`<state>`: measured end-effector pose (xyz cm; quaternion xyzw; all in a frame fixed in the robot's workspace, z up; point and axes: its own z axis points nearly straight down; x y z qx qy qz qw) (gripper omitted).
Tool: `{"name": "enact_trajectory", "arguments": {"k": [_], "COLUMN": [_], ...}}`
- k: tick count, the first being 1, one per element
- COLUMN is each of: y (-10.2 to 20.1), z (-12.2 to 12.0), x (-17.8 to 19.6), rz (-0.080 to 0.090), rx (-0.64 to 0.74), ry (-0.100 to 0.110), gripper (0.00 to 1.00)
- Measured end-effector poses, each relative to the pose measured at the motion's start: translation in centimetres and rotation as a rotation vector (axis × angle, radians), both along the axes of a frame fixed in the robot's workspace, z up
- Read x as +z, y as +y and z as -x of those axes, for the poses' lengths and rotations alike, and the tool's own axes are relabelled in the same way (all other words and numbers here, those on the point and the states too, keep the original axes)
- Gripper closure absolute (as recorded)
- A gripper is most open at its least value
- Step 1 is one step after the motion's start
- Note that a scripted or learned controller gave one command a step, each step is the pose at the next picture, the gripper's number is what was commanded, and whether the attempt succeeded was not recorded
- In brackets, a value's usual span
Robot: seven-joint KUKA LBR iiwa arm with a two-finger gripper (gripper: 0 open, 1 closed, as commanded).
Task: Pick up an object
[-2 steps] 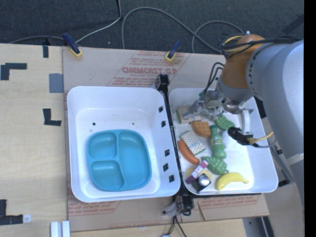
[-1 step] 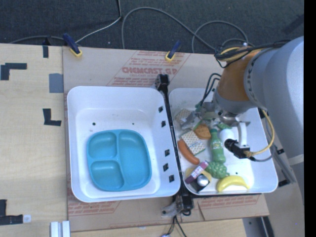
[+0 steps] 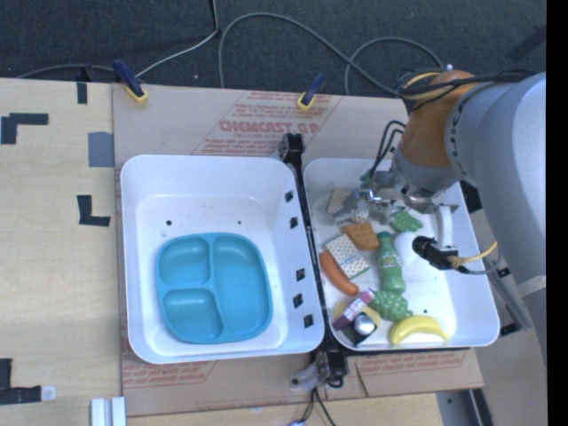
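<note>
The counter (image 3: 53, 264) carries a cardboard sheet (image 3: 257, 122) with two white bins side by side. The left bin (image 3: 142, 185) holds a blue divided plate (image 3: 215, 287) lying flat. The right bin (image 3: 475, 304) holds a crowd of small toys: a green bottle (image 3: 388, 261), a yellow banana (image 3: 417, 330) at the near edge, an orange sausage (image 3: 338, 273), a waffle (image 3: 348, 252), a brown bread piece (image 3: 361, 234), and a purple-capped item (image 3: 357, 309) beside a dark round one, too small to identify. The grey arm (image 3: 506, 149) reaches over this bin's far right side. Its hand (image 3: 383, 193) sits low among the toys at the far end; whether it is open or closed cannot be made out. Cables (image 3: 266, 25) trail behind.
</note>
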<state>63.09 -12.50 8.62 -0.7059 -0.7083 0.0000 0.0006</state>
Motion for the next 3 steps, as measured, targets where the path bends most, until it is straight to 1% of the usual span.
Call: {"name": "enact_trajectory", "arguments": {"k": [1,2,3], "y": [0.0,0.0,-0.2], "z": [0.5,0.3,1.3], "x": [0.0,0.0,0.1], "rz": [0.002,0.002,0.003], "rx": [-0.001,-0.002,-0.001], "ry": [-0.006,-0.002,-0.006], "gripper": [0.00,0.00,0.00]}}
